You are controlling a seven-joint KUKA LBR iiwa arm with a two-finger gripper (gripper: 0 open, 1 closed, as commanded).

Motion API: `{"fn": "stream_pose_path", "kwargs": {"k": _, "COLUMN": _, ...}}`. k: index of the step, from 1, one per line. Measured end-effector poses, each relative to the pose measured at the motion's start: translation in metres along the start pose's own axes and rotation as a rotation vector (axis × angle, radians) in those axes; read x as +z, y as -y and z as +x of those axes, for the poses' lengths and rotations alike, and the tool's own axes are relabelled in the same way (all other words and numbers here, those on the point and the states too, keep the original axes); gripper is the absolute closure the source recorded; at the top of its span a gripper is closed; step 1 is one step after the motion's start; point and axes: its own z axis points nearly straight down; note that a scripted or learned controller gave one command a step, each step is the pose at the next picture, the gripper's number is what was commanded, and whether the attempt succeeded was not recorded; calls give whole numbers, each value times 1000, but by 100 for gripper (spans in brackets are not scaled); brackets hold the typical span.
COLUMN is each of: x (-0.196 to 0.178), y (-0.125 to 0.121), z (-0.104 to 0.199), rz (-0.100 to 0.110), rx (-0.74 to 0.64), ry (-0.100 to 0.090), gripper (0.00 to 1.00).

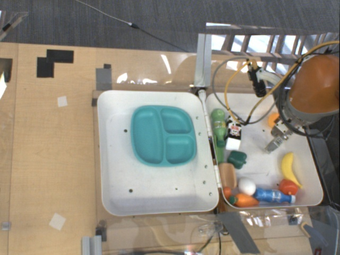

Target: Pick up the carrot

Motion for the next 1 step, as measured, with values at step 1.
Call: {"fn": "stream_pose_path", "kwargs": {"k": 1, "x": -175, "y": -50, "z": -22, "rz": 1, "rx": -341, "ry": -7, "gripper": 100}}
